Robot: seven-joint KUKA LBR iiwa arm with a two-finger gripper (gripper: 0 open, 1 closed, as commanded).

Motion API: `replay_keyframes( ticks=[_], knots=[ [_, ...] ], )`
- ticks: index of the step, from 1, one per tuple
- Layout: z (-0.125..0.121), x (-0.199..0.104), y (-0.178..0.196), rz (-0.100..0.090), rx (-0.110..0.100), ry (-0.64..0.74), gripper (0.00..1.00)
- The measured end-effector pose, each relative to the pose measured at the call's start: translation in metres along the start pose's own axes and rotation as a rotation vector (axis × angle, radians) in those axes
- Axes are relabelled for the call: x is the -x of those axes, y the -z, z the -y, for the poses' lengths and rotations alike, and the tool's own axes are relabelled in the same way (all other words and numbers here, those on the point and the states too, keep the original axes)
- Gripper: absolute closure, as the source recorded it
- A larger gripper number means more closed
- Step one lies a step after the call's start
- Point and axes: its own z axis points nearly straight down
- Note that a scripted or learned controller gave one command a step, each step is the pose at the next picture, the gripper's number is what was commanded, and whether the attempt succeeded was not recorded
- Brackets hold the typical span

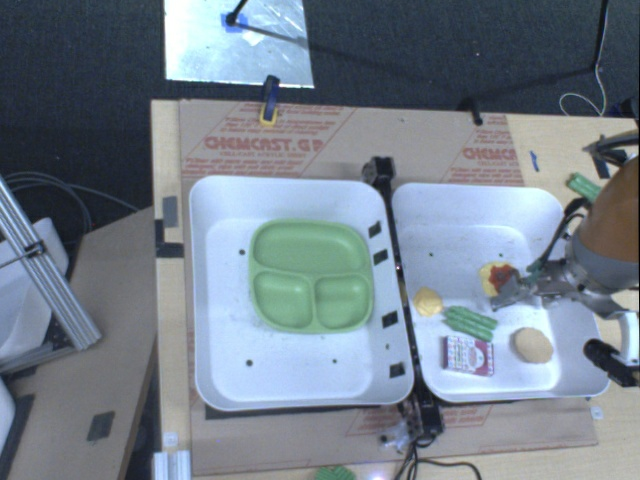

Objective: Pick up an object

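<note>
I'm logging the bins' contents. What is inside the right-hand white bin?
The right bin holds a small yellow piece, a green pod, a red-and-white packet, a tan lump and a yellow-red item partly covered by the gripper.

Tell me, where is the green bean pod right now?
The green bean pod lies in the right bin, between the small yellow ball and the red-and-white packet.

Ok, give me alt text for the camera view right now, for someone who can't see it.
The gripper reaches in from the right over a yellow-and-red toy in the right bin. Nearby lie a small yellow item, a green bean pod, a red-and-white packet and a tan potato-like lump. The left bin holds a green divided plate.
</note>
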Motion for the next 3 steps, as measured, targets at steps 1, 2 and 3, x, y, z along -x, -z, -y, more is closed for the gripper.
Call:
replay_keyframes(
  ticks=[1, 2, 3],
  knots=[
    [-0.059, -0.03, -0.003, 0.0, 0.002, 0.009, 0.0],
    [-0.048, 0.001, -0.011, 0.0, -0.003, 0.0, 0.0],
    [-0.05, 0.0, 0.001, 0.0, 0.001, 0.003, 1.0]
  ],
)
